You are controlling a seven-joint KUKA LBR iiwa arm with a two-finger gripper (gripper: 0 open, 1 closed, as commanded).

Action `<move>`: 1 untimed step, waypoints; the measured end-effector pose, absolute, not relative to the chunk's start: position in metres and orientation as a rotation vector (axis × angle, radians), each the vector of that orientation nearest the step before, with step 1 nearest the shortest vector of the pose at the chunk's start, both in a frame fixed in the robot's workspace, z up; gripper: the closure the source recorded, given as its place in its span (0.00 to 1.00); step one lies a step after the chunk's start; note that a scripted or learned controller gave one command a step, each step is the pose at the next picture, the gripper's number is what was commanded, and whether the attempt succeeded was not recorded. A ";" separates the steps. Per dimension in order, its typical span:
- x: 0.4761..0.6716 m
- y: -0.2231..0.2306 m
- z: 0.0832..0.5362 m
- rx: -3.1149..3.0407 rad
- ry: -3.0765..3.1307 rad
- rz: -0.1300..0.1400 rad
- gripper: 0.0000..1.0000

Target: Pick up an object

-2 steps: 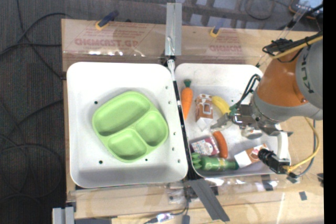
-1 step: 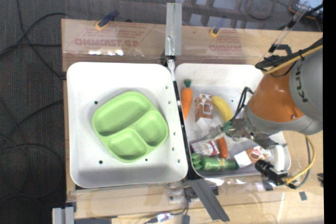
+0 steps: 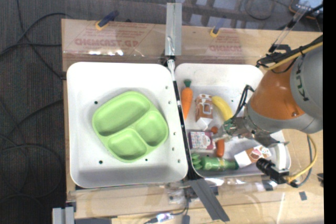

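The right bin [image 3: 247, 73] holds several toy foods. An orange carrot [image 3: 186, 102] lies along its left wall, with a brown carton [image 3: 203, 107] and a yellow banana [image 3: 222, 107] beside it. Nearer the front are a pink-and-white carton [image 3: 199, 140], a small red piece [image 3: 220, 148], a green piece [image 3: 212, 164] and a white packet [image 3: 253, 156]. My gripper [image 3: 230, 127] hangs low over the bin's middle, just below the banana and right of the pink carton. The orange band [image 3: 270, 102] hides much of the bin's right side.
In the left bin [image 3: 84, 81] lies a green divided plate [image 3: 130, 126]. A metal divider [image 3: 173, 29] stands behind where the bins meet. Cables trail along the bench's right edge [image 3: 304, 165].
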State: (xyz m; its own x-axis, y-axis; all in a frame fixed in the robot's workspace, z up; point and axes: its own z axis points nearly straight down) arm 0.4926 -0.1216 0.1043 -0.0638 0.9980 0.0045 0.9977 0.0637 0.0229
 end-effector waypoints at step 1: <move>0.514 -0.093 0.208 2.399 2.030 -0.007 1.00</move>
